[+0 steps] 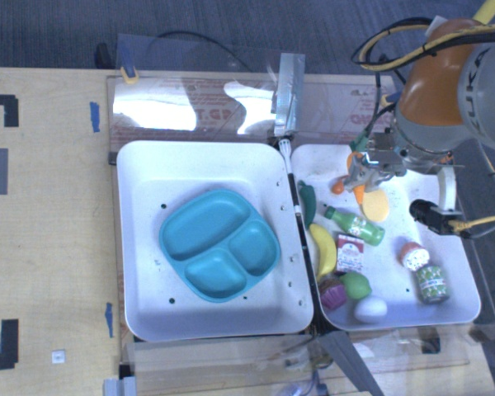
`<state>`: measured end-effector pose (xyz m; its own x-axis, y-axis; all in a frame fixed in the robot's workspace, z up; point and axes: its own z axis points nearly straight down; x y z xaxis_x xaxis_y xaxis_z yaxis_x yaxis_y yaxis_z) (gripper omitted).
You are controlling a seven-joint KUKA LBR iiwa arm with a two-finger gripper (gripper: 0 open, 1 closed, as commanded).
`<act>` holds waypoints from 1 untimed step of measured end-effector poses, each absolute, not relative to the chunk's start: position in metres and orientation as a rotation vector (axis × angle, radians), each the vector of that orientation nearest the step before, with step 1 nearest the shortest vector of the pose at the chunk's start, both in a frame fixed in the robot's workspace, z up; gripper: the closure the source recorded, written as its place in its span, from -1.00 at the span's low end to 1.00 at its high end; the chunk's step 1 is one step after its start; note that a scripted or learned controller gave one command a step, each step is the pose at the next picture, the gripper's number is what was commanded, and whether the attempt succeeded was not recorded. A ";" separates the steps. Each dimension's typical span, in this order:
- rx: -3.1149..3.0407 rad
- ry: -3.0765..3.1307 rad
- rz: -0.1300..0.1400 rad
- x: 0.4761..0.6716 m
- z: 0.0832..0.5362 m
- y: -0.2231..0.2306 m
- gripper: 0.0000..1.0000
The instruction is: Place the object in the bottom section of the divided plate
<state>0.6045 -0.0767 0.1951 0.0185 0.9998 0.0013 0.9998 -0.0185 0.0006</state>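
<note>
The arm's grey and orange bulk covers the upper right corner of the right bin (466, 304), so the wrist hides much of the claw (365, 172) from above. Whether its fingers stand open or closed cannot be told, nor whether anything sits between them; a small orange piece (338, 186) shows just at its lower left, touching or nearly touching the metal. A pale yellow, egg-like object (376, 205) lies directly below the claw, just beside it, on the bin floor.

Lower in the same bin lie a green bottle (356, 225), a banana (322, 250) along the left wall, a small red and white carton (350, 252), a green round fruit (357, 285), a purple item (332, 294) partly tucked under its neighbours, a white egg shape (370, 308) at the bottom edge, and a jar of green contents (430, 281) with a red and white piece (412, 256) above it. A dark green thing (306, 200) by the dividing wall is too dim to identify.

The blue divided plate (220, 242) sits tilted in the middle of the left bin (140, 180), well apart from the claw.
</note>
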 end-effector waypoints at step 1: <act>-2.288 -2.148 0.000 0.480 0.208 -0.007 1.00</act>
